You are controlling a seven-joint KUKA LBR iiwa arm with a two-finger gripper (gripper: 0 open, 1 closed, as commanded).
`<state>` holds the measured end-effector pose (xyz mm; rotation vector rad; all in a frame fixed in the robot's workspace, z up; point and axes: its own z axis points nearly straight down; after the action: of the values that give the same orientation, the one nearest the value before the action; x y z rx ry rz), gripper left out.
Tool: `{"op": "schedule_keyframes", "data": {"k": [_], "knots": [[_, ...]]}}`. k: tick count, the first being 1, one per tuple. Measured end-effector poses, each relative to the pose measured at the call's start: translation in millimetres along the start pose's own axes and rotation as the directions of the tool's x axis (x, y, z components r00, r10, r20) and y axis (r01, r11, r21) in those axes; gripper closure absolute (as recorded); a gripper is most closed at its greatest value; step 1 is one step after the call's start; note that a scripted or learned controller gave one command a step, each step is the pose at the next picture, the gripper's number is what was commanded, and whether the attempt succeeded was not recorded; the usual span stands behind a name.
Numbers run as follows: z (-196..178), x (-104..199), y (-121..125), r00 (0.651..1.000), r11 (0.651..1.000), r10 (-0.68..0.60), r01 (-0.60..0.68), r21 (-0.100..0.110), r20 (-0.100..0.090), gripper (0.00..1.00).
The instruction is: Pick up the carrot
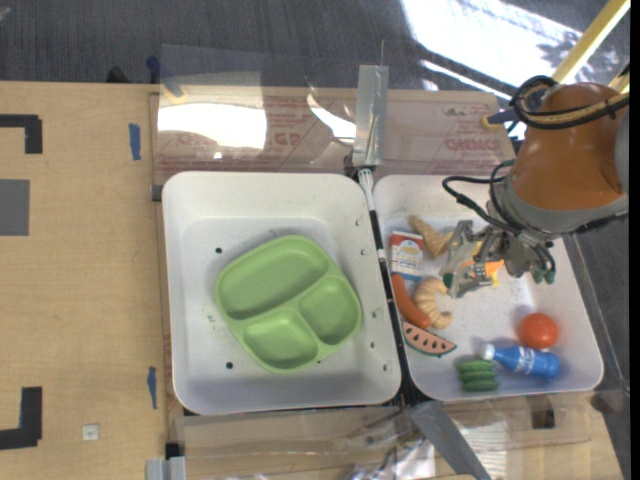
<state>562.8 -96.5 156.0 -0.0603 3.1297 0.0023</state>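
Arm: grey, with the orange band [567,153] showing large at the upper right; it reaches in over the right bin [585,363].
Gripper: the gripper [468,268] hangs over the upper middle of the right bin, its metal fingers pointing toward the bins' shared divider.
Gripper state: cannot tell; the tips blur into the toys under them, and nothing can be made out between them.
Carrot: the carrot [405,302] lies on the right bin's floor, below and to the left of the gripper, close against the bin's left wall.
Carrot axis: its long axis runs from upper left to lower right, on a steep slant; one end points up toward the small carton, the other down toward the watermelon slice. Which end is the tip cannot be told.
Carrot neighbours: a croissant [434,301] lies against its right side, between carrot and gripper and partly over it.
Near the gripper: a small white and orange carton [405,253] sits just to its left, and a tan pastry piece [431,236] just above that.
Further from the gripper: a watermelon slice [429,340], a green piece [477,372], a blue bottle [523,360] and a red-orange ball [539,330] all lie below it, nearer the bin's front.
Left bin: the left bin [190,268], well to the gripper's left, holds a green divided plate [288,301].
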Motion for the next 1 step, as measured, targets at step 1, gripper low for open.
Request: {"op": "schedule_keyframes", "data": {"k": [1], "knots": [[-31.1, 35.3, 92.4, 1.0, 1.0, -0.012, 0.012, -0.003, -0.005, 1.0]]}}
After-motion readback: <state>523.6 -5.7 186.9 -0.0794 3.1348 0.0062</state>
